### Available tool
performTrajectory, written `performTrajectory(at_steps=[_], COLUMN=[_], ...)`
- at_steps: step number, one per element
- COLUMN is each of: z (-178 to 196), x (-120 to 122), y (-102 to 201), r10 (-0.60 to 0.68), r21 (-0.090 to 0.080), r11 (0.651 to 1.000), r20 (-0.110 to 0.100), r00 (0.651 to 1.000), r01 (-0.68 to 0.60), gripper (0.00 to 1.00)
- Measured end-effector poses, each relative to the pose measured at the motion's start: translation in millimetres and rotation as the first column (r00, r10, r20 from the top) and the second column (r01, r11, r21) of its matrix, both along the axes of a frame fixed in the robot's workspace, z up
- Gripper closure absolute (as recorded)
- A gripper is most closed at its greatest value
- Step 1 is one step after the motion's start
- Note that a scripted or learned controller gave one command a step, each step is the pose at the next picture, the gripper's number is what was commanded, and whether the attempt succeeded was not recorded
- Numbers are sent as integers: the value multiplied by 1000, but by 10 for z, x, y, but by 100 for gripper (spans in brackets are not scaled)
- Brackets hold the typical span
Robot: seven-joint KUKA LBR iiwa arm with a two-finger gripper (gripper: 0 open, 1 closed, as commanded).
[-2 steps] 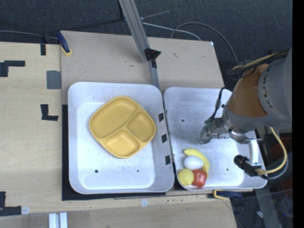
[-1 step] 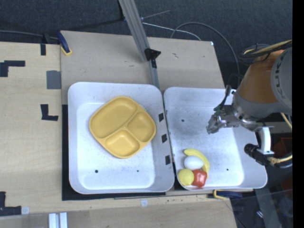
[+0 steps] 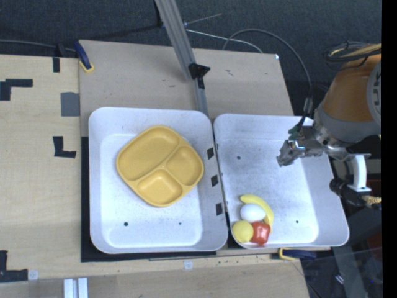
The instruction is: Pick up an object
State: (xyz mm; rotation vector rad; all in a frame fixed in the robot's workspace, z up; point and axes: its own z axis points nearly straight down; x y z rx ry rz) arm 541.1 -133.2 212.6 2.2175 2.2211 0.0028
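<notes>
1. In the left bin (image 3: pixel 102 166) I saw a yellow tray (image 3: pixel 160 165) with three compartments, lying flat near the bin's middle, nothing in it.
2. In the right bin (image 3: pixel 310 191) a small heap sat against the front edge, close to the front left corner: a banana (image 3: pixel 260 203), a white egg (image 3: pixel 251 212) tucked under its curve, a yellow ball (image 3: pixel 242 231) and a red piece (image 3: pixel 261 233), all touching one another.
3. The gripper (image 3: pixel 286 155) hung over the right bin's middle, toward its rear right, well apart from the heap. I could not tell whether it was spread or pressed together; I saw nothing pinched in it.
4. The arm (image 3: pixel 350 101) reached in over the bin's right edge.
5. My judgement on progress: nothing was picked yet. Every item lay on a bin floor. What was left was the whole of it: choosing a target, probably from the heap, coming down, closing and lifting. The crowding there could spoil a clean grasp.
</notes>
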Motion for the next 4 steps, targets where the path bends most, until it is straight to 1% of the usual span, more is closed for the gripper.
performTrajectory(at_steps=[1,2,4], z=[91,24,246], x=[55,264,552], y=[544,1093,2165], r10=[5,6,6], r21=[3,3,3], r11=[1000,1000,1000], r20=[-4,-5,-3], r00=[1000,1000,1000], r01=[-5,-6,-6], gripper=[100,100,100])
